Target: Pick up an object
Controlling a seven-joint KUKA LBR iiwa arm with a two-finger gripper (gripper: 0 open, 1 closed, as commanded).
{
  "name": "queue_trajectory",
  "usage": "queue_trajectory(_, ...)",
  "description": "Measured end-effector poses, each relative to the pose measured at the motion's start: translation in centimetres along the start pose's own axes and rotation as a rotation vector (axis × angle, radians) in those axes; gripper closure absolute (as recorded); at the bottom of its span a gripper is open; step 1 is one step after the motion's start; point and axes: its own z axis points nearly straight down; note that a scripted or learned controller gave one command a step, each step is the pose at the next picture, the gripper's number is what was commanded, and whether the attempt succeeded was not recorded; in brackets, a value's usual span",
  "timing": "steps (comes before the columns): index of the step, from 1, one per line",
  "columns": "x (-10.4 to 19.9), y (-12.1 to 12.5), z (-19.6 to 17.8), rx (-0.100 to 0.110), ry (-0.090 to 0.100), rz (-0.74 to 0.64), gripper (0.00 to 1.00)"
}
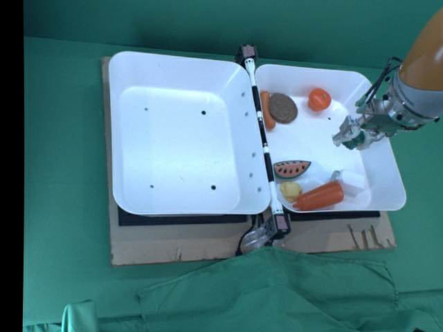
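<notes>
The right bin [377, 159] holds several toy foods: a brown round patty [282, 107], a carrot [266, 110] along the divider, a red tomato [319, 99], a watermelon slice [291, 168], a small yellow piece [290, 189], an orange bottle [320, 196] and a white block [351, 182]. My gripper [350, 136] hangs over the right side of this bin, above bare floor, right of the patty and below the tomato. Nothing shows between its fingers.
The left bin [181, 130] lies beside the right one, split by a black-and-white divider rail [259, 126]. Both rest on a cardboard sheet [173, 244] on green cloth. A fold of green fabric [277, 292] lies at the front.
</notes>
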Motion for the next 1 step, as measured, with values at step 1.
queue_trajectory(1,0.06,0.31,-4.48,0.0,0.0,-0.008,1.0)
